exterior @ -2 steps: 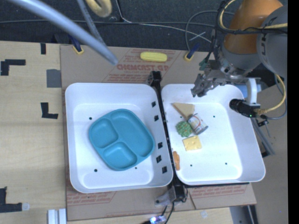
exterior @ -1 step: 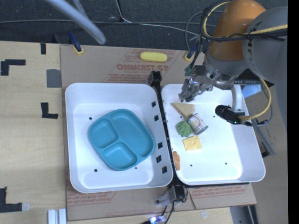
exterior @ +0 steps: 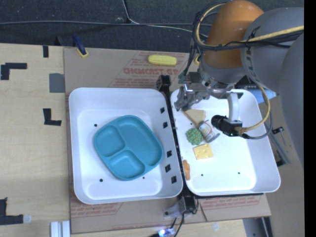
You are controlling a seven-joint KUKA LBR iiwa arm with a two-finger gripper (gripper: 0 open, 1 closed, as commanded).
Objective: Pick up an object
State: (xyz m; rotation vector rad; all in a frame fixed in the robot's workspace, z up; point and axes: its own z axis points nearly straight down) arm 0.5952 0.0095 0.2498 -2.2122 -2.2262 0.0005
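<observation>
My gripper [exterior: 186, 98] hangs over the far left part of the right bin [exterior: 247, 181], just above a tan wedge-shaped piece [exterior: 195, 115]. Below that lie a green textured piece [exterior: 194, 136], a small striped item [exterior: 206, 131] and a yellow cheese-like block [exterior: 203, 152]. A small orange piece [exterior: 186, 169] rests by the bin's left wall. The arm hides the gripper's tips, and nothing shows between them.
The left bin [exterior: 84, 181] holds a blue divided plate [exterior: 128, 146]. A yellow banana-like toy [exterior: 162, 59] lies on the cardboard behind the bins. Black clamps sit along the divider between the bins. A black cable part [exterior: 226, 124] hangs from the arm over the right bin.
</observation>
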